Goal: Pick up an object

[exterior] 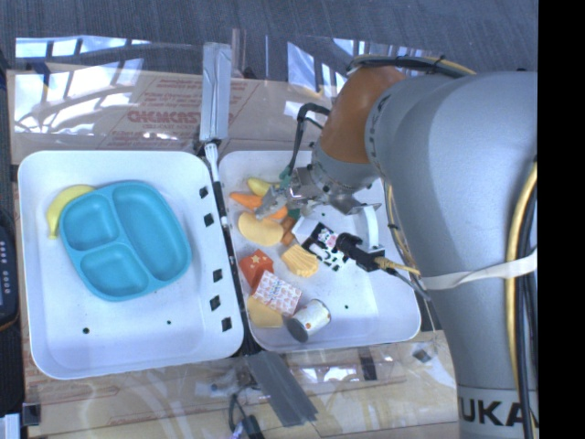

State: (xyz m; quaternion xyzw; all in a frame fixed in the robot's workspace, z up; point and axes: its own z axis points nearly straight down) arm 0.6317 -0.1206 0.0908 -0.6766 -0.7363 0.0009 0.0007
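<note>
The right bin (393, 311) holds a heap of toy food. In it lie an orange carrot (243, 199), a small yellow-green piece (259, 187), a yellow rounded piece (258, 230), a cheese wedge (301, 262), a red piece (255, 266), a red-and-white patterned block (277, 292), a yellow slab (264, 315) and a small silver-ended can (311, 317). My gripper (274, 207) is low over the upper left of the heap, between the carrot and the yellow rounded piece. The wrist hides what lies under it.
The left bin (55, 337) holds a blue divided plate (124, 237) with a yellow banana (62, 201) at its upper left edge. A black-and-white tag (326, 244) sits on the arm's wrist. The grey arm (457, 181) covers the right bin's right side.
</note>
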